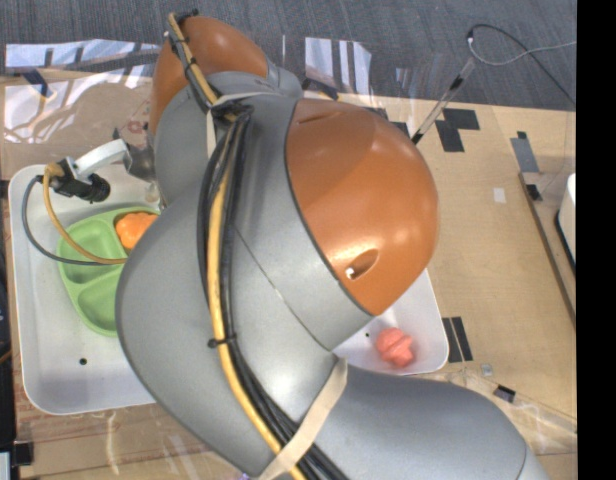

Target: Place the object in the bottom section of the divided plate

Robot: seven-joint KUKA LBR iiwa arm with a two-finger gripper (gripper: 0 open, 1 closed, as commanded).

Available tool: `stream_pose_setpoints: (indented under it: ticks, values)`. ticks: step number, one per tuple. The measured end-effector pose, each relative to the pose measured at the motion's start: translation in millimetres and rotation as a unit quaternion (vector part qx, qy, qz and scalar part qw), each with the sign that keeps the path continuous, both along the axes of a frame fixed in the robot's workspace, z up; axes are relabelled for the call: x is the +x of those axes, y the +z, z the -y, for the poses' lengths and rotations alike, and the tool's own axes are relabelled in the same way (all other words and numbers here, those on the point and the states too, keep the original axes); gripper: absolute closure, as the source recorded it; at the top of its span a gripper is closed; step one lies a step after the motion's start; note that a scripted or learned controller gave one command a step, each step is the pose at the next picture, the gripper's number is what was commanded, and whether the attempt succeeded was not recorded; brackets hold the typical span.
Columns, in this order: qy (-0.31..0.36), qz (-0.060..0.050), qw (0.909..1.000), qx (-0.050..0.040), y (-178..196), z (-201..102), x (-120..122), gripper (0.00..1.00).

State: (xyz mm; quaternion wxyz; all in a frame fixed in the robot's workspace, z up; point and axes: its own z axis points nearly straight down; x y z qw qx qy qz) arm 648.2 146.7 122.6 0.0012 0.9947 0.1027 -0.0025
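The arm [288, 268] covers most of the green plate [88, 288]. An orange object [135, 228] lies in the plate's upper section, beside the wrist [138, 158]. The claw's state cannot be told. The bottom section lies nearer the camera than the object.

Grey arm [258, 298], orange caps, yellow cable [216, 268]
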Motion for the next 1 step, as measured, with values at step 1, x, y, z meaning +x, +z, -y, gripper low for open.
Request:
stream_pose_setpoints:
  ticks: [1]
  values:
    - [0.001,0.004,1.0000,0.0020,77.8,-42.1,-19.4,0.00]
